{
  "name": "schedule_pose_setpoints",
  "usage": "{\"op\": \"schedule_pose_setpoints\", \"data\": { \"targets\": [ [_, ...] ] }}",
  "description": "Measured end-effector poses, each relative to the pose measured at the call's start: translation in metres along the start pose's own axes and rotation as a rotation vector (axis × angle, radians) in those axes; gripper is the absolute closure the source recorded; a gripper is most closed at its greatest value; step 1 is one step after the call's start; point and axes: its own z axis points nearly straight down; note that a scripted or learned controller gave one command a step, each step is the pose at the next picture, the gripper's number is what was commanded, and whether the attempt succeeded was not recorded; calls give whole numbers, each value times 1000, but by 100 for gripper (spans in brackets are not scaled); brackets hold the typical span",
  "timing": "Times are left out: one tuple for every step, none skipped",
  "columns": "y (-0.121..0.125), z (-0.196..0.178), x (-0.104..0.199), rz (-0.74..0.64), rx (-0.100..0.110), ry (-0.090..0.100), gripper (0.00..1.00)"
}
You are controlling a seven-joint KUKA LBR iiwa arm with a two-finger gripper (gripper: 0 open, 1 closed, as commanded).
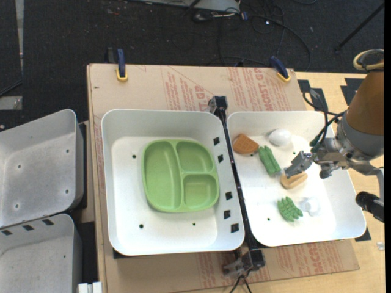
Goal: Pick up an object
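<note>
— Objects in the right bin (342,224) first: what lies there?

— Five small things. A tan, bread-like wedge (294,179) sits near the bin's middle, pale brown with a lighter top face. A long green pod-like piece (268,160) lies slantwise just up-left of it. An orange-brown rounded slice (245,144) rests near the divider, a white rounded lump (280,137) at the far side, and a knobbly green bunch (289,209) toward the near edge, with a small clear or whitish scrap (311,207) just beside it.

— And the gripper (301,162)?

— It reaches in from the right under the orange band, its dark fingers low over the bin. Its tip is just above the tan wedge, seemingly touching or nearly touching the wedge's upper right edge.

— Spread or pressed together?

— Cannot tell; the fingers are dark and too small to make out, and nothing is seen between them.

— The left bin (122,133)?

— It holds a green divided plate (181,176), three compartments, lying flat, well apart from the gripper.
</note>
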Motion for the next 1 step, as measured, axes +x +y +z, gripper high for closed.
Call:
{"op": "schedule_pose_setpoints", "data": {
  "targets": [
    [3, -6, 0, -3, -12, -2, 0]
  ]
}}
